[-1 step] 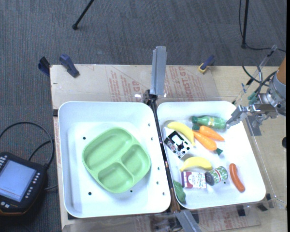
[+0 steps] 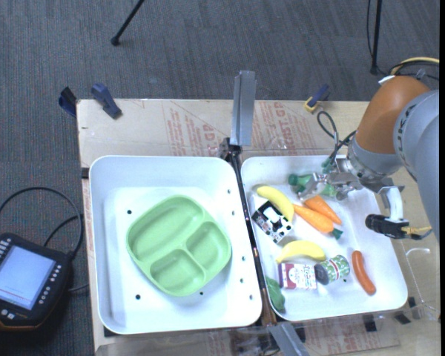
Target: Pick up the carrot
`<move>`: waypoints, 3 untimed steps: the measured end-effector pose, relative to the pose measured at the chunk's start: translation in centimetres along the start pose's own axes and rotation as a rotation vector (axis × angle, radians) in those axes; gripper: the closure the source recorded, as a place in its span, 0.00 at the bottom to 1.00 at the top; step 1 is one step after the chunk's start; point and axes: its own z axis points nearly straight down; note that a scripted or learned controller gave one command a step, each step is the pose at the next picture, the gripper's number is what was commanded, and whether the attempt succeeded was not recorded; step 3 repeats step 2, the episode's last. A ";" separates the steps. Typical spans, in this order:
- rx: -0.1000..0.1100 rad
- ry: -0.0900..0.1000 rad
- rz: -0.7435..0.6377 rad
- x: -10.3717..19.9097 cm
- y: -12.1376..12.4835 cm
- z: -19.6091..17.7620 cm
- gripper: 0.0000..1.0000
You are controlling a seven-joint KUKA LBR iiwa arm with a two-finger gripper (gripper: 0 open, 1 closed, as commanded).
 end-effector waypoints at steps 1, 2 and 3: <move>0.001 0.000 -0.004 0.1 0.1 -1.0 1.00; -0.001 0.000 0.042 11.1 0.2 -13.3 1.00; -0.001 0.000 0.042 11.1 0.2 -13.3 1.00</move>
